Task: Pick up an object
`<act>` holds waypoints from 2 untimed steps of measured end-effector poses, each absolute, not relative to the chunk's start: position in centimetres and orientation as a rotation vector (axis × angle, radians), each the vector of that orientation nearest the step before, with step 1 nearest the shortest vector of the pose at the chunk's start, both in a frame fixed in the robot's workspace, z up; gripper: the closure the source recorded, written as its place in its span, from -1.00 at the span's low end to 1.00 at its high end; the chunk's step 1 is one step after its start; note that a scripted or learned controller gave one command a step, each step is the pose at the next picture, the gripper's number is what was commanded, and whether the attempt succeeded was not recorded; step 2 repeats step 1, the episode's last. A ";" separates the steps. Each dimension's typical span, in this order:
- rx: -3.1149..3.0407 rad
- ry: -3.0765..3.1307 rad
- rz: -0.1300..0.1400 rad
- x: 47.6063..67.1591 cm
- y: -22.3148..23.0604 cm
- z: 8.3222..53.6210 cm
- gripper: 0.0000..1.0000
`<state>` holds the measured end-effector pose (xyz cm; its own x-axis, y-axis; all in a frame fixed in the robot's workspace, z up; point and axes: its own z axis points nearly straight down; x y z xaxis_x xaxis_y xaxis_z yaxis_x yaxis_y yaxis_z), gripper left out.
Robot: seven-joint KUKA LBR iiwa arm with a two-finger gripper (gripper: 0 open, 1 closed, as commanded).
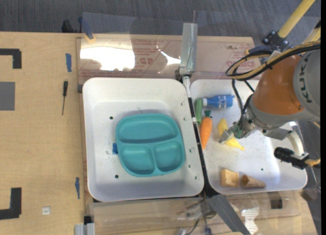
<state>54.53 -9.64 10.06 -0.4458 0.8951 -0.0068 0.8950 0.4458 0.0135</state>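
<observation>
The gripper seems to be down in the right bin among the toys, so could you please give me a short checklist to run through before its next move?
1. Gripper is over the right bin: ok.
2. Target close by: the yellow piece lies right at the fingertips: ok.
3. Something actually held between the fingers: cannot tell.
4. Neighbours clear of the grasp: the carrot and the small yellow item lie close beside the gripper: not ok.
5. Blue bottle and tan wedge lie apart from the gripper: ok.
6. Teal divided plate sits alone in the left bin: ok.
</observation>
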 end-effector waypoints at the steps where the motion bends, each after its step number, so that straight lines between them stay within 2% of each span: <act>1: 1.816 2.558 0.012 57.8 0.5 18.8 1.00; 2: 1.816 2.558 0.012 57.8 0.5 18.8 1.00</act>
